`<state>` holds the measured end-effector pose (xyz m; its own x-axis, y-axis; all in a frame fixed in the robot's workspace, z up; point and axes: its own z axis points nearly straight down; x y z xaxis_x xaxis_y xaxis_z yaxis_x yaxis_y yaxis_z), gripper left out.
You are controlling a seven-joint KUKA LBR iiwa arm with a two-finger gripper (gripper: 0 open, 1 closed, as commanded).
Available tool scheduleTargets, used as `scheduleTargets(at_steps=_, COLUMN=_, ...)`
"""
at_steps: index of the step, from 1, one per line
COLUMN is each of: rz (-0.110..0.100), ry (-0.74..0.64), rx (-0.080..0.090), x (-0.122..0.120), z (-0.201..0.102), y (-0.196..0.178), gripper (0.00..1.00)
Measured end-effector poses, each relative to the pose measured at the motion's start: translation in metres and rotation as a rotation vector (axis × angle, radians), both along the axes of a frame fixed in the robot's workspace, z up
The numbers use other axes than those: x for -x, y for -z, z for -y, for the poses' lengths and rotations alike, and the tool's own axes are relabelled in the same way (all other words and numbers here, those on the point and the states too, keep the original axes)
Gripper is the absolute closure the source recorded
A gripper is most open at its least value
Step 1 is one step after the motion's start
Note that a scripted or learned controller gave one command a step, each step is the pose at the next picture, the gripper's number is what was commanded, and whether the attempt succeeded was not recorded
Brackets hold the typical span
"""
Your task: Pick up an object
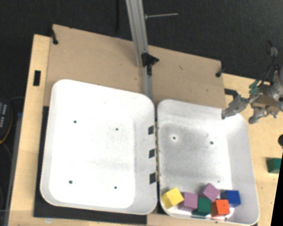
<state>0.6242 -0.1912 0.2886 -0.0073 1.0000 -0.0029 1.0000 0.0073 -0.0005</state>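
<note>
Camera view: the grey two-finger claw (244, 110) is hanging at the far right corner of the right shallow white plastic bin (245, 139), just over its rim, w/ both fingers spread apart and nothing sitting between them. One finger (233, 107) is pointing down-left over the bin's edge; the other is sitting above the bare wooden counter (244, 84).

The task's things are lying well apart from the claw, bunched along the near wall of the right bin: a yellow cube (173, 197) at the left, a light purple cube (190, 200) touching it, a green cube (203, 205) next, an orange cube (221, 207), a second purple cube (210, 192) just behind, and a blue cube (232, 196) at the right.

The left shallow white plastic bin (68, 97) is lying beside it, approx. edge to edge. A grey metal pole (138, 25) is slanting up from btwn the bins' far ends. A small green block (273, 165) is sitting on the counter at the right.
</note>
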Motion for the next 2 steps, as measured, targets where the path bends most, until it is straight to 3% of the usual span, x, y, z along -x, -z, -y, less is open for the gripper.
scheduleTargets(at_steps=1, rz=-0.007, ry=0.003, rx=-0.004, x=0.007, z=-0.046, y=0.126, gripper=0.0)
scheduleTargets(at_steps=2, rz=0.005, ry=0.009, rx=-0.002, x=0.004, z=-0.043, y=0.109, gripper=1.0)
